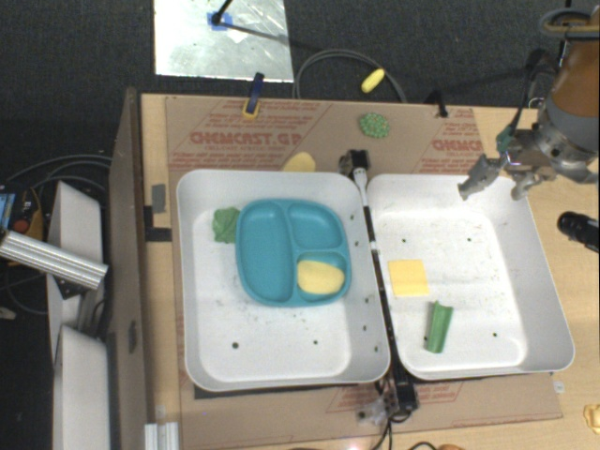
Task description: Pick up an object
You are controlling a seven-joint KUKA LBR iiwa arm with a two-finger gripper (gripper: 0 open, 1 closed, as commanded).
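My gripper [492, 189] hangs over the far edge of the right bin [534, 279], fingers spread open with nothing between them. In that bin lie a flat yellow square [408, 277] near the left wall and a green stick [437, 327] just in front of it, both well below and left of the gripper. The left bin [202, 336] holds a blue divided plate [281, 251] with a yellow lump [320, 277] in its lower right compartment. A green leafy piece [225, 224] lies against the plate's left rim.
Behind the bins on the cardboard sit a yellow piece [300, 163], a green round thing [375, 125] and a small yellow item [373, 81]. A foil sheet [222, 26] lies further back. A black clip [355, 164] stands at the bins' shared wall.
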